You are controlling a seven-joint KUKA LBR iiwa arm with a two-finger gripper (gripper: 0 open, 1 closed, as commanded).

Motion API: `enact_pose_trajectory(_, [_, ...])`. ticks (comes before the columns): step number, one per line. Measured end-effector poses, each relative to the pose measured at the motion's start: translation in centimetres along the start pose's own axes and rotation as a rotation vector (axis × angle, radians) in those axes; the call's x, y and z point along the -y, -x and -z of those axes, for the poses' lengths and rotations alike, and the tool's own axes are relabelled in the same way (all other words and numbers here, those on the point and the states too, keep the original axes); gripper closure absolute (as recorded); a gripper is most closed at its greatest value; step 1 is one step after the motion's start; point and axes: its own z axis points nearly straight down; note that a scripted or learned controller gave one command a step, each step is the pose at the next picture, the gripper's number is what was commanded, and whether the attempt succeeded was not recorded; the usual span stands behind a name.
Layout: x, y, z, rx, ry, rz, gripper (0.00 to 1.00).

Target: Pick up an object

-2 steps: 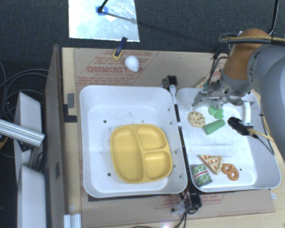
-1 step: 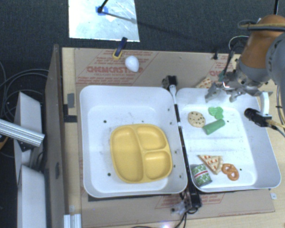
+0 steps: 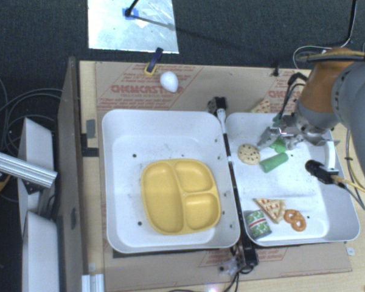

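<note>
My gripper (image 3: 280, 136) hangs low over the far part of the right bin (image 3: 340, 224). A green block (image 3: 274, 161) lies just in front of it, and a small green piece (image 3: 278, 145) shows right under the gripper; whether it is held I cannot tell. A round cookie (image 3: 249, 154) lies to the left of the green block. Near the bin's front edge are a pizza slice (image 3: 269, 207), a pretzel (image 3: 295, 219) and a small green-and-white can (image 3: 257, 223).
The left bin (image 3: 118, 163) holds a yellow divided plate (image 3: 181, 194). Behind the bins, on the cardboard, lie a white egg-shaped thing (image 3: 169, 81) and a small blue-and-yellow tool (image 3: 152, 62). The arm's grey and orange body (image 3: 344, 90) covers the right bin's far right corner.
</note>
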Motion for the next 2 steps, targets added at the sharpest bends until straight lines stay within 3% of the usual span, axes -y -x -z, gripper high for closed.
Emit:
enact_pose_trajectory(1, [0.1,2.5,2.7,0.002,0.008,0.0,0.0])
enact_pose_trajectory(2, [-1.9,1.5,0.3,0.001,0.007,0.006,0.0])
